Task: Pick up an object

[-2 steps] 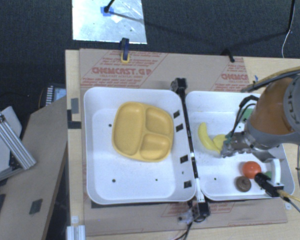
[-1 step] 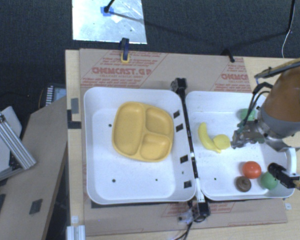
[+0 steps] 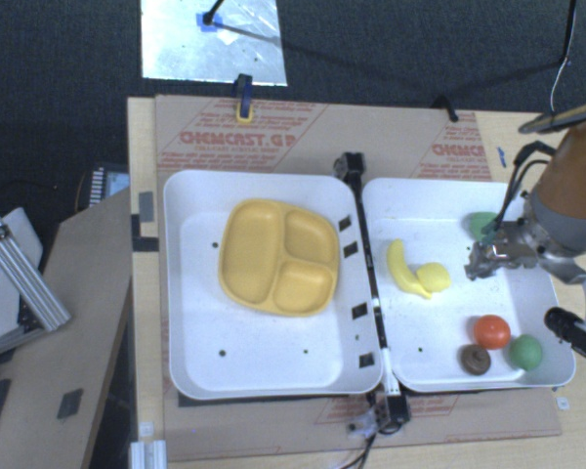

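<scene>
Here is the bench from above: a pale wooden top [image 3: 98, 291] covered by a brown cardboard sheet [image 3: 303, 135] printed with red lettering, and on it two shallow white bins side by side. The left bin [image 3: 190, 291] carries a yellow divided plate [image 3: 278, 257] lying flat near its middle, three compartments showing. The right bin [image 3: 425, 364] has the loose pieces: a yellow banana [image 3: 400, 267] with a yellow lemon-like lump [image 3: 434, 277] touching its lower end, an orange-red tomato [image 3: 491, 331] toward the near edge, a small brown round piece [image 3: 476, 360] just beside it, and a green ball [image 3: 525, 351] just right of those two. Another green thing [image 3: 481, 225] sits near the far right of that bin, partly hidden by the arm. The arm comes in from the right, and its gripper [image 3: 485, 260] hangs over the right bin's middle, right of the lemon-like lump and apart from it; nothing shows between its tips, and whether they are spread or pressed together I cannot tell. Beyond the bench lies dark blue carpet [image 3: 59, 47], with a shiny silver square sheet [image 3: 215, 27] at the top and a yellow clamp [image 3: 244, 101] on the cardboard's far edge. An aluminium frame rail [image 3: 15, 262] stands at left.
</scene>
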